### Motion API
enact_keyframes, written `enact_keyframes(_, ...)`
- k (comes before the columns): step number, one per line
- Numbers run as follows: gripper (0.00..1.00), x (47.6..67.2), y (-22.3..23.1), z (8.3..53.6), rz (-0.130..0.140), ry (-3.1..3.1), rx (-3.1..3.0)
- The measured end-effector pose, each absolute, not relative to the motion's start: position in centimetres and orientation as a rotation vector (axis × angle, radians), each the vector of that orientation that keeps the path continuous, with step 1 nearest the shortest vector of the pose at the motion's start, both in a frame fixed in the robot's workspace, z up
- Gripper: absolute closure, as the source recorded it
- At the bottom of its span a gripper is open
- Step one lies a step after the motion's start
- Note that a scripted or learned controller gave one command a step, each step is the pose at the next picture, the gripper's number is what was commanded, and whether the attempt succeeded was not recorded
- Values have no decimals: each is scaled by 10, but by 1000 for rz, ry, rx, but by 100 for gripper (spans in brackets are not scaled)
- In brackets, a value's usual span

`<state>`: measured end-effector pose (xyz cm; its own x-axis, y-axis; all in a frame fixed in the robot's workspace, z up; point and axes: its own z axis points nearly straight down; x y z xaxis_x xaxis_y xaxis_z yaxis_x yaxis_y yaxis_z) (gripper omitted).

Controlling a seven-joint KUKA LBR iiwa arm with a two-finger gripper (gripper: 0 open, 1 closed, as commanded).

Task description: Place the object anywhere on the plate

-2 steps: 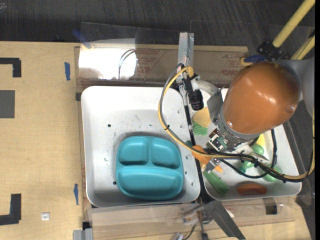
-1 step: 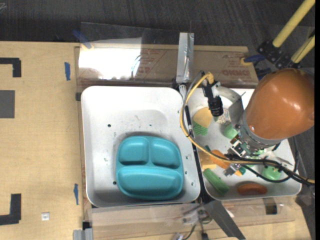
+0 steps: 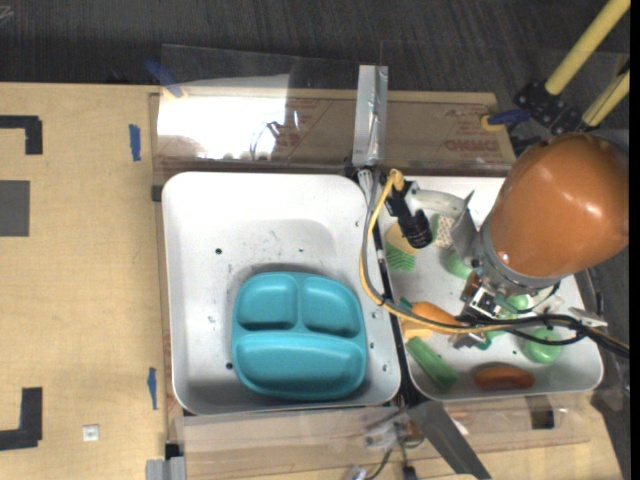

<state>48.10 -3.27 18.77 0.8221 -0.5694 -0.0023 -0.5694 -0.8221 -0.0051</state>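
The arm's orange band (image 3: 555,206) hangs over the right bin (image 3: 590,368) and hides the gripper (image 3: 487,303) from above; whether it is parted or closed, or has hold of anything, I cannot tell; only some dark fittings and cables show at about nine o'clock from the band. Around that spot lie the candidates for the object: an orange carrot-like piece (image 3: 432,314) just at nine o'clock of the wrist; a green piece (image 3: 432,361) at seven o'clock; a brownish-red piece (image 3: 502,376) at six o'clock; a pale green one (image 3: 541,349) at five o'clock; which of them is meant is not clear.

The plate (image 3: 298,336), a teal divided dish, sits in the left bin (image 3: 190,228), toward that bin's six o'clock side, well apart from the gripper and at nine o'clock from it; nothing rests on it yet.

The step in hand looks like the pick; done well, it wants a firm closure on one piece alone, a straight lift clear of the dividing wall between the bins and of the yellow cable (image 3: 376,258) draped there, then a release low over the plate.
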Motion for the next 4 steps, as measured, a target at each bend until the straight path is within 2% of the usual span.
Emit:
enact_keyframes(1, 100, 496, -90, 195, 0, 317, -3121)
enact_keyframes(2, 100, 487, -124, 180, 5, 372, -3115)
enact_keyframes(3, 100, 492, -155, 147, 6, 314, -3120)
enact_keyframes(4, 100, 485, -163, 145, 2, 311, -3122)
